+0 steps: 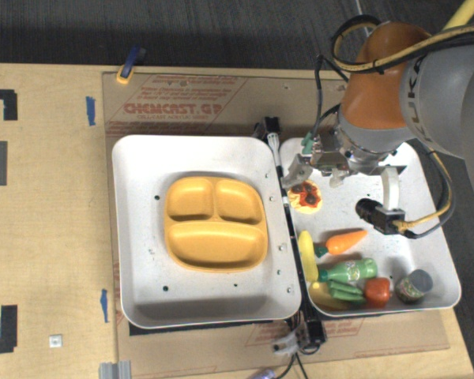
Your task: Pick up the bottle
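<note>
The bottle (349,272) is green and see-through and lies on its side near the front of the right bin (434,247). It rests among other toy foods, between an orange carrot (346,241) and a red tomato-like piece (377,290). My gripper (316,172) hangs over the back left part of that bin, just above a small red and yellow toy (306,198). It is well behind the bottle and apart from it. Nothing shows in its grasp.
The left bin (134,212) holds a yellow divided plate (215,220). In the right bin a yellow banana-like piece (306,256) lies along the left wall and a dark can (413,286) sits at the front right. A black cable plug (379,214) hangs beside the arm.
</note>
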